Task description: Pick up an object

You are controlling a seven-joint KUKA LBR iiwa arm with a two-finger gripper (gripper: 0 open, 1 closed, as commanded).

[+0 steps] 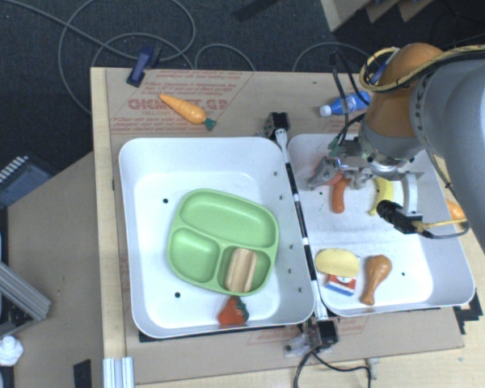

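Note:
My gripper (340,174) hangs low over the back left part of the right bin (436,293). Its metal fingers (322,170) stand apart, one on each side of the upper end of an orange-red sausage (338,196) that lies on the bin floor. The gripper is open and the sausage is not lifted. Beside it to the right lies a yellow banana (384,191), partly under the wrist. Nearer the front are a brown drumstick (376,276), a yellow lemon-like piece (337,260) and a small red, white and blue box (340,284).
The left bin (141,176) holds a green divided plate (218,217) with a tan bun (241,269) in one compartment, and a red fruit (233,312) by its front rim. A toy carrot (186,109) and a blue bottle (347,103) lie on the bench behind the bins.

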